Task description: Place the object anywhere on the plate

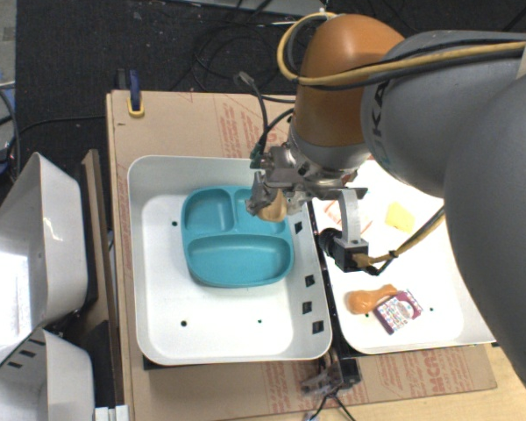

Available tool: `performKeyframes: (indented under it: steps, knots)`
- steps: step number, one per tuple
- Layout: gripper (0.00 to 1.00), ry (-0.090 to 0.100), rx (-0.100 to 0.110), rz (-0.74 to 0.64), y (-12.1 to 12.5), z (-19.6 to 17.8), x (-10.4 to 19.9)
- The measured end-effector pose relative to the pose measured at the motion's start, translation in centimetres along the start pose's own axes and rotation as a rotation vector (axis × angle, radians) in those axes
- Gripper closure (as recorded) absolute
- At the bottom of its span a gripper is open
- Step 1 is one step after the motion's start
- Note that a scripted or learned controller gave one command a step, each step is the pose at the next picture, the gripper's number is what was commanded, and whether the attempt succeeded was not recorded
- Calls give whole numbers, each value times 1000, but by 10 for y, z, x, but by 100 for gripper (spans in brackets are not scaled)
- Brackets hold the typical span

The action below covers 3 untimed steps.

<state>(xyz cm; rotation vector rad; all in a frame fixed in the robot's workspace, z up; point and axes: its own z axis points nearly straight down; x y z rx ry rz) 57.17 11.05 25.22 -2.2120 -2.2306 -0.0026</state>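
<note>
A teal divided plate (232, 257) lies in the left white bin (158, 288), toward its back right. My gripper (273, 198) hangs over the plate's small back-right compartment. A tan rounded object (271, 210) sits between its fingers, just above or touching that compartment. The grey arm with its orange band comes in from the right and hides the back part of the right bin.
The right bin (443, 323) holds a yellow piece (401, 217), an orange pear-shaped piece (366, 301) and a purple packet (398, 310). The wall between the two bins runs just right of the plate. Grey tubs stand off the bench at far left.
</note>
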Motion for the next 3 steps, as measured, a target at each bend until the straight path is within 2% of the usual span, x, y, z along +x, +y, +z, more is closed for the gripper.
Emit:
performKeyframes:
  steps: [1,2,3]
  knots:
    - [100,-1,0,1,9,13,44]
    - [100,-2,4,3,5,30,64]
    - [0,-2,3,5,5,30,63]
